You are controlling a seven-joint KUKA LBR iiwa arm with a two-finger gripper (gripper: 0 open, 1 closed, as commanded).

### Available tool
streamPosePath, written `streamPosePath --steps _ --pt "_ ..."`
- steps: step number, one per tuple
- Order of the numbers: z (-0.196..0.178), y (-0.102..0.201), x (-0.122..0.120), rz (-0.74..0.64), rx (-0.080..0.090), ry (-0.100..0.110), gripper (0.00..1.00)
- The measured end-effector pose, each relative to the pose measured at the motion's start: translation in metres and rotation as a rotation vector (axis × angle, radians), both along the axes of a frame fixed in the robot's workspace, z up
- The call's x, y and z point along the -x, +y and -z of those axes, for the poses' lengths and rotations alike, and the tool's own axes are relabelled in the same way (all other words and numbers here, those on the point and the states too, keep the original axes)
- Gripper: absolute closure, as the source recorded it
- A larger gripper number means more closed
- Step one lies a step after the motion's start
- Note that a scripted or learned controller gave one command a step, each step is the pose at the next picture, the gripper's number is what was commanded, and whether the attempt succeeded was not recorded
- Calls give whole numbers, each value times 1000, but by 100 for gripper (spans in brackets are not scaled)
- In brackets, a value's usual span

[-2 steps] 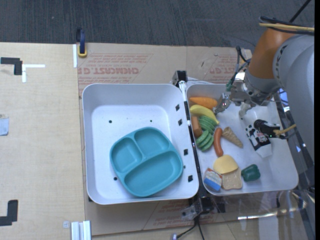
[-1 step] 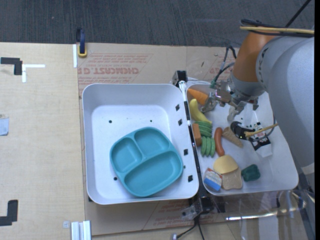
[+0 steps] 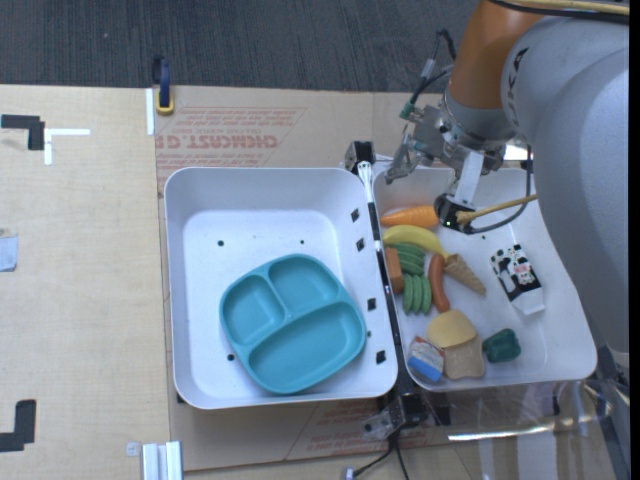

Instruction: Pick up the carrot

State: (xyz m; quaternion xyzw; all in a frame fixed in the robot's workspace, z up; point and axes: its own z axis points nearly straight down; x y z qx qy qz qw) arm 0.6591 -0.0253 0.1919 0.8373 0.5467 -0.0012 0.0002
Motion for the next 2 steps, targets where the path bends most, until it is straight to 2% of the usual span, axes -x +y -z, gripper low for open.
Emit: streamPosePath --steps 1,2 --pt "1 4 54 -132 -1 3 0" --pt "1 -30 82 -98 0 3 0"
